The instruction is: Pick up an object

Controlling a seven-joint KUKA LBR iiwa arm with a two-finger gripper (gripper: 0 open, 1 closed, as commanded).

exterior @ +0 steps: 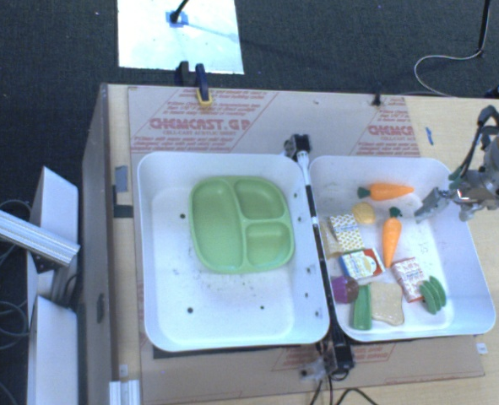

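Note:
The right bin [477, 298] holds several toy foods. One orange carrot [387, 191] lies crosswise at the back and a second carrot [390, 240] points toward the front. Near them are a small yellow piece [364, 213], a checkered packet [344, 229], a blue and red box [360, 264], a red and white carton [408, 278], a green pod [434, 294], a slice of toast [389, 308], a green cucumber [361, 308] and a purple piece [344, 289]. My gripper [444, 210] hangs over the bin's back right part, right of the carrots, open with nothing between its fingers.
The left bin [169, 310] holds a light green divided plate [239, 224]. A raised divider [312, 226] joins the two bins. A cardboard sheet [232, 121] lies under them, and a clamp [202, 87] sits at the bench's back edge.

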